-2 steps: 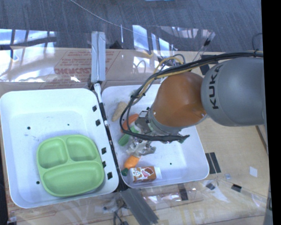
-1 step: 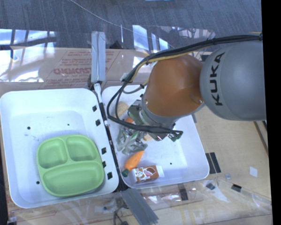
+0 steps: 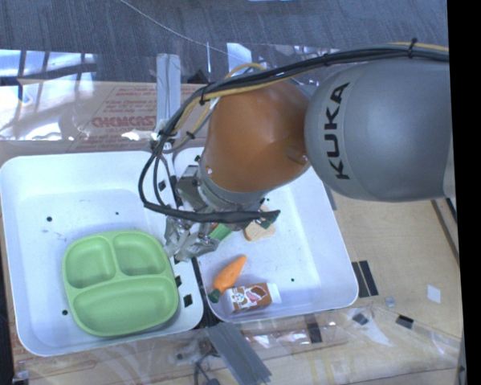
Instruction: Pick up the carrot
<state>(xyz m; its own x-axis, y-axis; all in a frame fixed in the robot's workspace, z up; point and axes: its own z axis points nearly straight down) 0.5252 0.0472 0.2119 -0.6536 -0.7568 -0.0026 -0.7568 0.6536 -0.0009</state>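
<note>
The carrot (image 3: 229, 273), orange with a small green end, lies at a slant on the floor of the right bin (image 3: 320, 256), near its front. My gripper (image 3: 187, 240) hangs just up and left of it, over the divide between the two bins, a short gap away from the carrot. The orange wrist band and cables above hide much of the gripper. Nothing shows between the metal parts at its tip.
A green three-compartment plate (image 3: 120, 281) sits in the left bin (image 3: 32, 207). A small brown-and-white packet (image 3: 251, 297) lies just in front of the carrot. A pale bread-like piece (image 3: 260, 231) and something green (image 3: 220, 230) rest under the wrist.
</note>
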